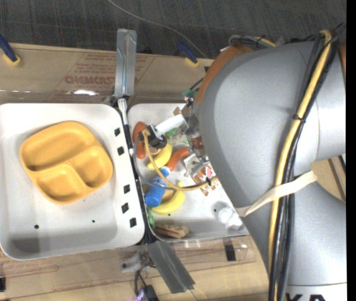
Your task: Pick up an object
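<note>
The right bin holds a heap of small things. A yellow banana lies near its front with a blue piece against it. Further back are a second yellow piece, an orange carrot-like stick and a red-orange sausage shape by the left wall. A brown bread-like item lies at the front edge and a small white object at the front right. My gripper hangs low over the heap's right side, and the big grey arm hides the bin's right half.
The left bin holds a yellow divided plate in its back half. A metal divider and black clips run between the bins. Brown cardboard lies behind them.
</note>
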You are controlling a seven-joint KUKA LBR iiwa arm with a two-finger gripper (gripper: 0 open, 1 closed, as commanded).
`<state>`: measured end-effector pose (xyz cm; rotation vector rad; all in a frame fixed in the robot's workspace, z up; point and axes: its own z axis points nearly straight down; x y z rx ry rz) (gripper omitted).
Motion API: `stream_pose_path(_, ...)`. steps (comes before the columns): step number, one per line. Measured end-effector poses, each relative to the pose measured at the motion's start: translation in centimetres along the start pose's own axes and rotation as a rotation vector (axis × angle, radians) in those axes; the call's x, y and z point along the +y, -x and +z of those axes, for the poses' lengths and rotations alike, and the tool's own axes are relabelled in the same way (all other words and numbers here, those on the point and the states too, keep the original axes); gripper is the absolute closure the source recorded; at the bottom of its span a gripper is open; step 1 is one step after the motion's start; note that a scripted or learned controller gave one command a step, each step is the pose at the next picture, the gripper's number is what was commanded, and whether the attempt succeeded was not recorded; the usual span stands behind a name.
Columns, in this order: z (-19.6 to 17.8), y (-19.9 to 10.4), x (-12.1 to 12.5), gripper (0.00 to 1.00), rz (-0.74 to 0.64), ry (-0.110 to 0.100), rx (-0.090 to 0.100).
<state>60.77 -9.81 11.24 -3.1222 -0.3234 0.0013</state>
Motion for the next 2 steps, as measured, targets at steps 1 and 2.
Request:
stream_pose_path(1,2.3,2.9,-0.2,0.0,-0.001,-0.001,-0.007)
stream_pose_path(2,2.2,0.5,-0.6,0.0,0.001,0.0,-0.002)
